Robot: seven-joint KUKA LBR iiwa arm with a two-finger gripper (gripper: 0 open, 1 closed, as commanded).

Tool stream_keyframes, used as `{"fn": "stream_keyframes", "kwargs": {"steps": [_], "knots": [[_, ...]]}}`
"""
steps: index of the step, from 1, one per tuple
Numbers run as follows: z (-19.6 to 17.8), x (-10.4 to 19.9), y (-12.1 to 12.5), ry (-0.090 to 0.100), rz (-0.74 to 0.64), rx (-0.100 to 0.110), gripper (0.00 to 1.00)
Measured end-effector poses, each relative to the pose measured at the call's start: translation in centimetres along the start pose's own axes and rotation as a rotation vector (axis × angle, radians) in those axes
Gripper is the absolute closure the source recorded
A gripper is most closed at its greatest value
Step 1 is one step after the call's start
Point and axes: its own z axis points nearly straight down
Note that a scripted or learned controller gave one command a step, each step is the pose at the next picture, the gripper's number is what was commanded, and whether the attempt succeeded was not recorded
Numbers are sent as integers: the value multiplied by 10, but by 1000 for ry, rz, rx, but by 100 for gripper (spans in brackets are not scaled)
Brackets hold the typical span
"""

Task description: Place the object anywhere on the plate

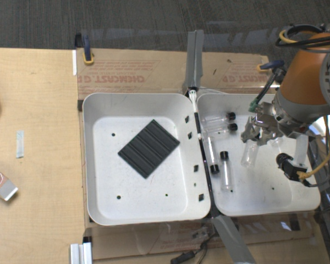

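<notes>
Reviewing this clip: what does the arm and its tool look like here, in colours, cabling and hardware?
The arm is grey with a broad orange band above the wrist. Yellow and black cables loop over its top, and a black cable with a yellow-ringed end curls beside it. A green-tipped wire runs down to the tool, a compact cluster of grey metal parts.

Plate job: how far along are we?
Done: the claw over the right bin has a clear tube hanging between its fingers, apparently lifted. In hand: carrying it. Left: crossing to the left bin and setting it on the dark ribbed plate, which is still bare.
</notes>
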Motion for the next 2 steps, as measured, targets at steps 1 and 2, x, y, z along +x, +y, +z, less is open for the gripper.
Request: {"fn": "stream_keyframes", "kwargs": {"steps": [1, 2], "knots": [[-2, 81, 30, -1, -290, 1, 100], [14, 165, 80, -1, -693, -1, 100]]}}
